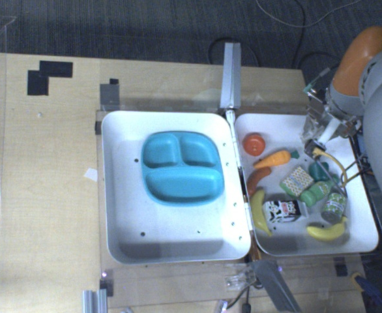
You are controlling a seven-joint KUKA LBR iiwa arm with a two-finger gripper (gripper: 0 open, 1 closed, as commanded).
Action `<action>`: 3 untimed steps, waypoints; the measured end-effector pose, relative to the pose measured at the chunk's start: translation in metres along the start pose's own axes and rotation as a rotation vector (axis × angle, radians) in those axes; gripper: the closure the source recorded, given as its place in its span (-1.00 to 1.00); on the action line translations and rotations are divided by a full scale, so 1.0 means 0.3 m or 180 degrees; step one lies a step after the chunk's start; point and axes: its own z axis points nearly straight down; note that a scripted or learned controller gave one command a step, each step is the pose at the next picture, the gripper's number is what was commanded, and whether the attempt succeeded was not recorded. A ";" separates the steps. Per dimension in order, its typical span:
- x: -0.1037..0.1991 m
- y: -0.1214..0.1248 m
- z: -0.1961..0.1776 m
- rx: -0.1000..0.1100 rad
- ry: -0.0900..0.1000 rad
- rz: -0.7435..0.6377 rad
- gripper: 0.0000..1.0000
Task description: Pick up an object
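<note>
Hand (319, 135) hovers over right bin's (371, 240) far corner, grip state unclear; toys (295, 182) cluster below, tray (182, 167) sits apart.

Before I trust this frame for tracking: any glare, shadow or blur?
Camera view: even light, mild softness overall; soft shadow along the near inner wall of the left bin; the blue tray shows no harsh glare; the gripper looks slightly blurred.

Robotics lab: wooden tabletop (41, 175) carrying two white bins (113, 175) (black fiducial markers (47, 74) affixed), loose cable (295, 12) on grey carpet.
</note>
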 end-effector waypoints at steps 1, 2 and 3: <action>-0.006 -0.001 0.003 0.0013 -0.0011 -0.0001 -1.00; -0.026 -0.008 -0.112 0.0008 0.0001 -0.0277 -1.00; -0.018 -0.068 0.007 0.0011 0.0004 0.0545 -1.00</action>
